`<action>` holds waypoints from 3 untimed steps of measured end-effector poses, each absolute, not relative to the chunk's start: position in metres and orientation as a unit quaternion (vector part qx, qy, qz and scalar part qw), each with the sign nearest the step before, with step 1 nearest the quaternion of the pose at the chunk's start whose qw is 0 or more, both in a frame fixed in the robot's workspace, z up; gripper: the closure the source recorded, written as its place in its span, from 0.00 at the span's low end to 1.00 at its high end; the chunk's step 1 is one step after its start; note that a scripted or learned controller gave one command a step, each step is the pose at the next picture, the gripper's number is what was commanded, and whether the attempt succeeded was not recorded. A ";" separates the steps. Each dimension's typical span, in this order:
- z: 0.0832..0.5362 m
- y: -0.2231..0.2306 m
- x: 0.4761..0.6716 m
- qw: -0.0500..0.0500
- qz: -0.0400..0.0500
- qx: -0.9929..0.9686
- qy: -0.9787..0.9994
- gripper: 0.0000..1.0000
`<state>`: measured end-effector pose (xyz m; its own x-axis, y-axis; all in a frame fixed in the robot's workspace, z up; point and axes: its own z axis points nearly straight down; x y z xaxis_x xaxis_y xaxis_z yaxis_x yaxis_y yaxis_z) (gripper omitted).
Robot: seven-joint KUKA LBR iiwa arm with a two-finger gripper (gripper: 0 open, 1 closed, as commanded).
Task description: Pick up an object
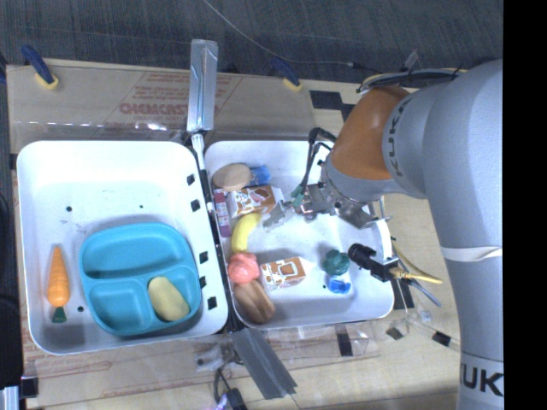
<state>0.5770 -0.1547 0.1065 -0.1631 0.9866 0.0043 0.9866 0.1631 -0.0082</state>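
My gripper (280, 215) hangs low over the middle of the right bin (376, 301), reaching in from the right. Its tip is just right of a yellow banana (244, 231) and below a small brown-and-white carton (253, 200). Nothing is seen held. A tan bread roll (231, 176) lies at the bin's back left with a small blue item (260, 175) beside it. Along the front lie a pink fruit (243, 268), a second carton (284, 272), a brown bread loaf (255, 301), a teal object (336, 261) and a blue piece (338, 286).
The left bin (102, 165) holds a blue divided tray (128, 272) with a yellow potato-like item (168, 298) in its front compartment. An orange carrot (57, 278) lies left of the tray. The arm's grey body covers the bench's right side.
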 end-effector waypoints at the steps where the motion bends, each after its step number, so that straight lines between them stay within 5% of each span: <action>1: 0.138 -0.122 0.649 0.008 0.002 -0.613 -0.790 0.00; 2: 0.091 -0.115 0.569 0.002 0.001 -0.591 -0.806 0.00; 3: 0.102 -0.115 0.571 0.001 0.001 -0.589 -0.808 1.00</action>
